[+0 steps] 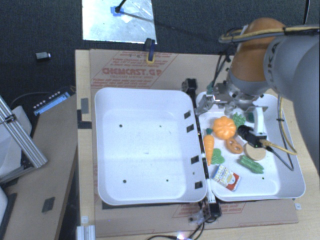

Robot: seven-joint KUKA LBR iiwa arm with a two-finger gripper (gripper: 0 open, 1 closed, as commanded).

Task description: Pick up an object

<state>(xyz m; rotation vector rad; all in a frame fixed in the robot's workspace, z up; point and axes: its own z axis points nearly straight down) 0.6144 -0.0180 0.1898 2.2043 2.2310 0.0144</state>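
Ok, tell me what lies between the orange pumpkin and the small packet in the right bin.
In the camera view, a carrot with a green leafy piece lies between the pumpkin and the packet.

Smooth plastics over matt cardboard and dark rough cloth.

The two shallow white bins, left [145,149] and right [285,179], look like smooth moulded plastic with a soft sheen, on a matt brown cardboard sheet [132,69] printed in red. The orange toy pumpkin [224,127], orange toy carrot [208,145] and knobbly green toy vegetable [251,164] look like glossy plastic; the small red-and-white packet [226,177] looks like printed paper or foil. The grey arm [295,59] has a smooth satin shell, its orange band [252,54] glossier. Behind, a dull silvery sheet [117,14] lies on dark, rough-textured cloth [40,14]. The pale tabletop [45,159] looks matt.
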